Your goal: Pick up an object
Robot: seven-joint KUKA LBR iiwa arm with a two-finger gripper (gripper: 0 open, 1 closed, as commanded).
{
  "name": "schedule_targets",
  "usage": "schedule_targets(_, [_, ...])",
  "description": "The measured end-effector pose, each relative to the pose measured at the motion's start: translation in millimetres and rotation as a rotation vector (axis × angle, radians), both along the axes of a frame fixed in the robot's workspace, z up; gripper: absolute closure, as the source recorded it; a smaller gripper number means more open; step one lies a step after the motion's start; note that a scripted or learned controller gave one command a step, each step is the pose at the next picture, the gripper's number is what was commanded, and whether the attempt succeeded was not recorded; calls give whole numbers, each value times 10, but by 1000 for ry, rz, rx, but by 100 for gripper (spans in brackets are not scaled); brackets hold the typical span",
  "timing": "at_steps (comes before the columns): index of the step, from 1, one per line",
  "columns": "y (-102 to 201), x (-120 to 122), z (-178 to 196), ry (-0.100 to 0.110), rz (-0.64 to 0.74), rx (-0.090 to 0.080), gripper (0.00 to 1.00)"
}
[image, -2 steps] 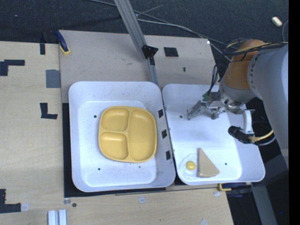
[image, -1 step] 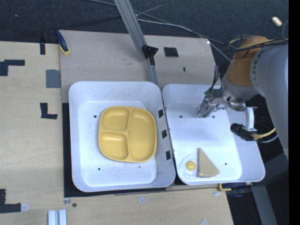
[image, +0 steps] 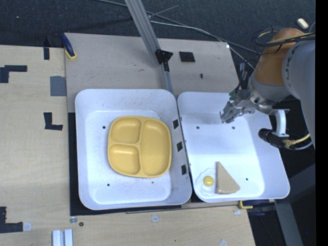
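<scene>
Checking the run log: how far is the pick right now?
Done: nothing lifted yet. The tan wedge and the small yellow piece lie at the near end of the right bin; the yellow divided plate sits in the left bin. In hand: the claw hangs over the right bin's far end, away from both. Left: approach, grasp, lift.

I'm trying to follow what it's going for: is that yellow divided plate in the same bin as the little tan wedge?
No, the yellow plate lies in the left bin, while the tan wedge lies in the right bin.
</scene>
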State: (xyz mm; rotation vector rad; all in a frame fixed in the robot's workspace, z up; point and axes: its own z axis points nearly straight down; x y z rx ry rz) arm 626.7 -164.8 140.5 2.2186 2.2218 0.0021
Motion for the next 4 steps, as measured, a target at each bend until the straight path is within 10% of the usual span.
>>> schedule_targets(2, [18,23,1004,-1,0,-1,100])
schedule_targets(4, [1106,93,905,5,4,1,100])
